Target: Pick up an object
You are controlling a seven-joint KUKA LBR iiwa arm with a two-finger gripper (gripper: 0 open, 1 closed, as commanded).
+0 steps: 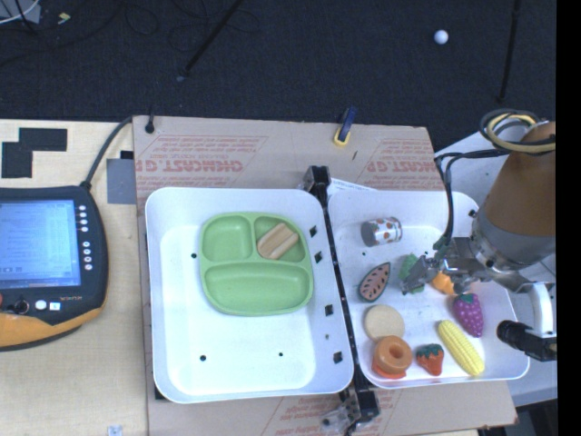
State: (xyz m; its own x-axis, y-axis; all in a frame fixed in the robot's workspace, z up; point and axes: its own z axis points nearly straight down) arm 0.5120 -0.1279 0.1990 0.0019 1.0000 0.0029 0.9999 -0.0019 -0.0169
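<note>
One orange piece (443,282) just beside jaws (419,273), right bin (413,212)

red upside-down print on cardboard sheet (381,157), unreadable

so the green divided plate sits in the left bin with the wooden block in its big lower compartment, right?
Not quite. The green divided plate does sit in the left bin, but the camera view shows the wooden block in the upper right small compartment, not the big lower one.
</note>
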